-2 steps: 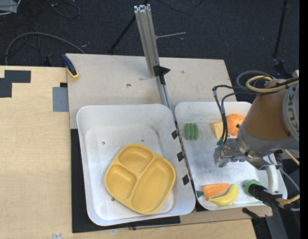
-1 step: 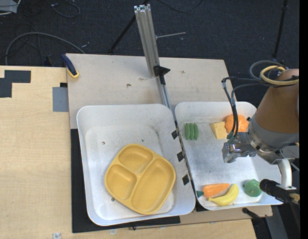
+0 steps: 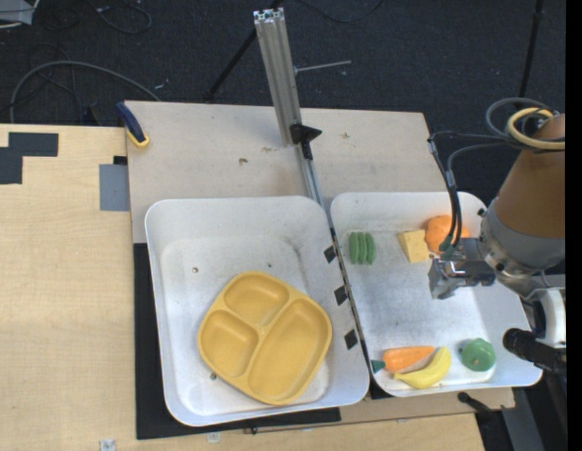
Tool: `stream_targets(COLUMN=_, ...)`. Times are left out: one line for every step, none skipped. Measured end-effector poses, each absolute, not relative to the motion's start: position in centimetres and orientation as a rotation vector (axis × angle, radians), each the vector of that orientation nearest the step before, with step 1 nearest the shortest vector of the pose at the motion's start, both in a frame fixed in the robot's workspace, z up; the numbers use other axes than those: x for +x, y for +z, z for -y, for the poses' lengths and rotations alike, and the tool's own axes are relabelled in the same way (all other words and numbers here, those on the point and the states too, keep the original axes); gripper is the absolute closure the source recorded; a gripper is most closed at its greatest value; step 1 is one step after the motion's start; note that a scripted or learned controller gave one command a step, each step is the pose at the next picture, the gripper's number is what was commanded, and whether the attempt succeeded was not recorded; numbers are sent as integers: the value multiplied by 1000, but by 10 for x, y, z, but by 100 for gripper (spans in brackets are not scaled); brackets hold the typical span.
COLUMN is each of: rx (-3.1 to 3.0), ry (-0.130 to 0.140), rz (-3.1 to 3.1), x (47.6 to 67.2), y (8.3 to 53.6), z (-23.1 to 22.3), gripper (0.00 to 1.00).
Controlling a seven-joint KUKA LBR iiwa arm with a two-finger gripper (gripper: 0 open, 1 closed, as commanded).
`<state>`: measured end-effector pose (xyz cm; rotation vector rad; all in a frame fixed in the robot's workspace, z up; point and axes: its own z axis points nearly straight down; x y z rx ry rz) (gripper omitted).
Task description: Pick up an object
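The right bin [image 3: 403, 299] holds several toy foods. At its far side lie a green ridged vegetable [image 3: 362, 248], a yellow block [image 3: 415, 245] and an orange fruit [image 3: 438, 228]. An orange carrot [image 3: 408, 356], a yellow banana [image 3: 428, 371] and a green round fruit [image 3: 477, 353] sit along its near rim. My gripper [image 3: 448, 277] hangs over the bin's right part, just right of the yellow block and below the orange fruit. I see nothing held in it.
The left bin [image 3: 178, 252] carries a yellow divided plate [image 3: 264, 334]. An upright aluminium post [image 3: 279, 73] stands behind the bins. A black cable [image 3: 450, 191] runs from the wrist over the right bin's far edge.
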<state>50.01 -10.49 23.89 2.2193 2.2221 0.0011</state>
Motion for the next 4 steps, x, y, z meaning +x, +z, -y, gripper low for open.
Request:
stream_targets(rx=2220, ry=-3, rz=-2229, x=507, y=226, z=54, gripper=100)
stream_targets(rx=2219, ry=-2, rz=-2228, x=514, y=233, z=9, gripper=100)
stream_targets(rx=2219, ry=-3, rz=-2230, x=521, y=223, z=-48, gripper=100)
stream_targets(rx=2219, ry=-3, rz=-2229, x=529, y=216, z=-95, gripper=100)
